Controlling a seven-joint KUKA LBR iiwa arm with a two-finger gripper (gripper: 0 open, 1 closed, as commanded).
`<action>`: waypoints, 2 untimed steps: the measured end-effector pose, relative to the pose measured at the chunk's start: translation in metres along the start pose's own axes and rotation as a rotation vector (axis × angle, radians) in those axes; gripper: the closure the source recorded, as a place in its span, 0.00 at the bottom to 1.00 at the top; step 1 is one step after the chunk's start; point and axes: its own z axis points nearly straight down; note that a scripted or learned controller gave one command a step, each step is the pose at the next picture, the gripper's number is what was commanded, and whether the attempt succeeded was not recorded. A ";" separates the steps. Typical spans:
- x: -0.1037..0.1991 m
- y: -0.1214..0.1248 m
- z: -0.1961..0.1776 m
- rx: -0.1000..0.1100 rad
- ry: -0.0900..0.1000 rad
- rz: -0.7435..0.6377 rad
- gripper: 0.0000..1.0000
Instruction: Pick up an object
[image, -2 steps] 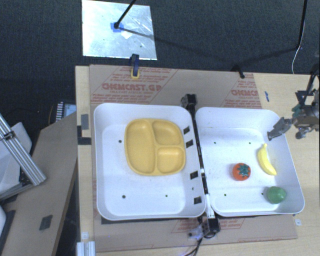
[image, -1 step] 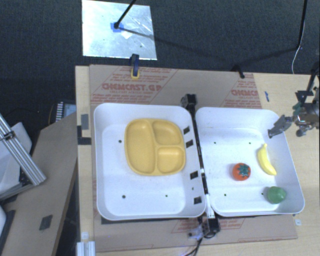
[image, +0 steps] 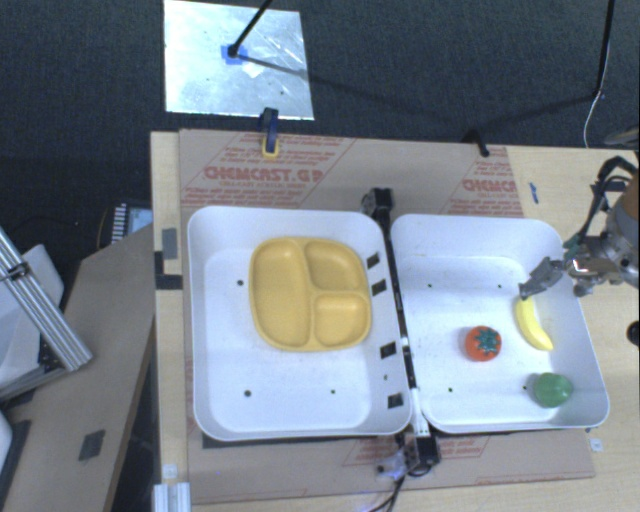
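1. Nearest in the scene, at the near right corner of the right bin (image: 440, 415), lies a green ball (image: 550, 389), round and dull-skinned, close against the bin wall.
2. A little farther and to its left sits a tomato (image: 482, 343), red-orange with a dark green top, standing free on the bin floor and well apart from the walls.
3. Just right of the tomato lies a banana (image: 532, 324), yellow, short and curved, running near to far alongside the right wall. Its far tip lies just under the end effector (image: 533, 283).
4. The end effector reaches in over the right rim of the bin, its grey tip slanting down toward the banana's far end. Nothing shows between its fingers; whether they are spread or closed I cannot tell.
5. My reading: the task is at the approach step, no object yet lifted. The banana looks like the likely target. The next move calls for lowering squarely over the fruit's middle, across its narrow width, with room kept from the bin wall.
6. To the left, the left bin (image: 215, 330) holds a yellow divided plate (image: 308, 293).
7. Farthest off, the table (image: 330, 165) carries printed cardboard beneath both bins.
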 end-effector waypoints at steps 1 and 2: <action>0.010 -0.003 0.056 0.000 0.001 -0.001 0.00; 0.005 -0.003 0.099 -0.001 0.000 0.001 0.00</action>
